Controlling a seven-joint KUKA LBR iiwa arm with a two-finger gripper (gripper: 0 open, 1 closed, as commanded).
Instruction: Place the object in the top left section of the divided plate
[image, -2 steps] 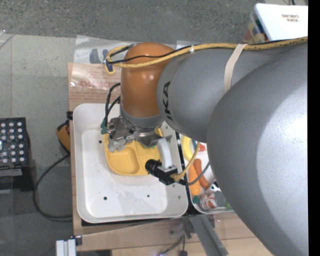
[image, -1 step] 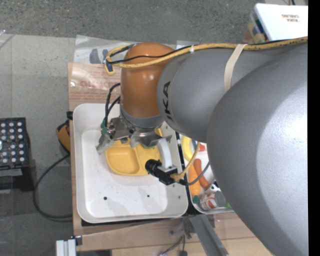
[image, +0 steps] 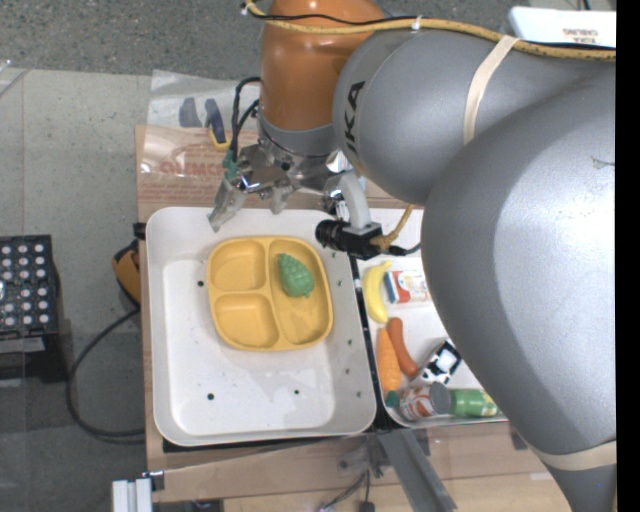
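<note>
While the big grey arm (image: 500, 200) looms across the right of the bench, it blocks a good half of the right bin (image: 400, 420), so what we get there is a narrow strip of clutter: a banana (image: 375, 292) at the near edge, a small carton (image: 406, 287) beside it with its far side cut off by the arm, a carrot (image: 389, 362) lying lengthwise, a little black-and-white piece (image: 436, 365) I can't quite identify, and a green bottle (image: 455, 403) at the bottom, its cap end partly tucked under the arm's bulk. Up top, the orange band (image: 300, 60) sits right above the wrist, and the wrist points down toward the far rim of the left bin (image: 180, 340). The gripper (image: 250, 200) hangs just over that far edge, above and apart from the plate; its two fingers (image: 226, 207) look spread, open with nothing between them, though the metal blurs against the white rim, so I'd call that probable rather than certain. A black fitting with a cable (image: 345, 236) juts out beside it, over the divide between the bins. Now the yellow divided plate (image: 240, 330) lies in the left bin, toward its far half, and the green object (image: 295, 275), knobbly, leafy-looking, rests in the plate's tall right-hand section, near the upper end. Top left section (image: 235, 267) of the plate shows bare yellow. Behind the bins, a crinkled plastic bag (image: 180, 150) lies on the bench, partly hidden by the wrist.
</note>
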